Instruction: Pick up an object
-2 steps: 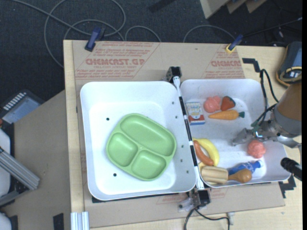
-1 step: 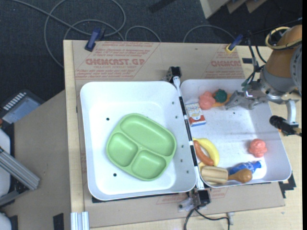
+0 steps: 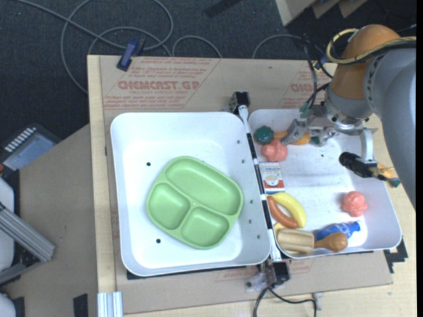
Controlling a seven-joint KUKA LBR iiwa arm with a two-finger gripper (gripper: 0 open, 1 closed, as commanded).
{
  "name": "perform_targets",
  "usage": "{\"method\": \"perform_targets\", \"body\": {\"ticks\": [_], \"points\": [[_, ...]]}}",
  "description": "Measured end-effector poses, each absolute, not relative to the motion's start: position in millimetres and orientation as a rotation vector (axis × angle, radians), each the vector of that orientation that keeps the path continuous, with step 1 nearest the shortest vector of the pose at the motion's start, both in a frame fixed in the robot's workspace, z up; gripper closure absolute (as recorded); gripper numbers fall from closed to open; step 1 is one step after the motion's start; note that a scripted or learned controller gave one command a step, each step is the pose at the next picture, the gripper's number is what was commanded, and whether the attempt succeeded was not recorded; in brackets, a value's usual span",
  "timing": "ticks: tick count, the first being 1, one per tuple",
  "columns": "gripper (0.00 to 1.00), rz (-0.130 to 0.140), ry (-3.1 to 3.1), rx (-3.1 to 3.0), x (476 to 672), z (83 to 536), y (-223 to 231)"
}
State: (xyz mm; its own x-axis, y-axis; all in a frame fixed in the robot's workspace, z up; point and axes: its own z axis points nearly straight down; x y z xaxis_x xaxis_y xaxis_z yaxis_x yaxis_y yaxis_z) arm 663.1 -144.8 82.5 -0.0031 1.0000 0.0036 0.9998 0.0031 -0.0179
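The claw [image 3: 310, 129] hangs low over the far end of the right bin [image 3: 380, 226], its grip too indistinct to tell, just beside an orange piece [image 3: 295, 137], a green ball [image 3: 264, 135] and a pink ball [image 3: 275, 152], while the left bin [image 3: 132, 144] holds a green tray [image 3: 193, 202].

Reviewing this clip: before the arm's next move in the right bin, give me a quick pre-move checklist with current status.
1. Pincer over right bin, far end: ok.
2. Object between its fingers: cannot tell; an orange piece sits right by it.
3. Other targets exposed: pink ball, banana, green piece: ok.
4. Near-end items crowded, bun against blue bottle: not ok.
5. Green tray alone in left bin: ok.
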Motion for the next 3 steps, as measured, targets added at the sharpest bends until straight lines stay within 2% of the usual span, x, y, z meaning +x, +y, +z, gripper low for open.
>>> {"method": "perform_targets", "body": {"ticks": [1, 2, 3], "points": [[0.00, 0.014, -2.216, -2.215, 663.6, 83, -181], [0.00, 0.010, -2.218, -2.215, 664.2, 83, -190], [0.00, -0.001, -2.224, -2.220, 667.1, 112, -162]]}}
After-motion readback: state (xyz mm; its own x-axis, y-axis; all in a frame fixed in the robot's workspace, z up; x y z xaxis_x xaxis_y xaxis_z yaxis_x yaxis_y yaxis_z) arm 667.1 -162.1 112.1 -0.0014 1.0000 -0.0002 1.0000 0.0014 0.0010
